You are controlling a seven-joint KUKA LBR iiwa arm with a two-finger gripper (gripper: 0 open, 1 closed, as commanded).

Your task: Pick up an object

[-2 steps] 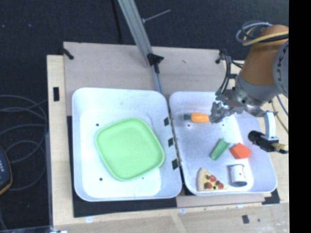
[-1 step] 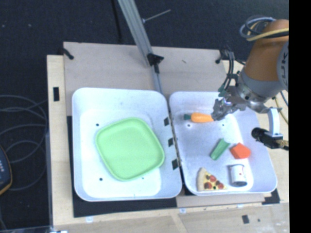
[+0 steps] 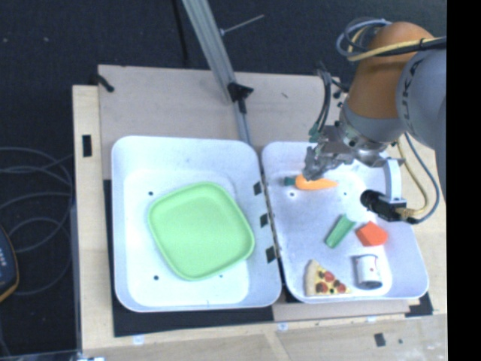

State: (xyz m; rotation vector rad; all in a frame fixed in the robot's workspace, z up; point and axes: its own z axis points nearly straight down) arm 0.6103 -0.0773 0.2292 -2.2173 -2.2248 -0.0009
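Observation:
A toy carrot (image 3: 314, 184), orange with a green top, lies in the upper left of the right bin (image 3: 301, 224). My gripper (image 3: 319, 170) hangs directly over it, its tip touching or just above the carrot's middle. Lower in that bin sit a green block (image 3: 339, 231), an orange block (image 3: 371, 234), a pizza slice (image 3: 324, 280) and a small silver can (image 3: 367, 270). The arm's grey body and orange band (image 3: 383, 66) cover the bin's upper right corner.
The left bin (image 3: 135, 164) holds a light green square plate (image 3: 200, 230). A metal pole (image 3: 214, 47) slants down from the top to the gap between the bins. A black part (image 3: 379, 204) with cables hangs off the arm above the orange block.

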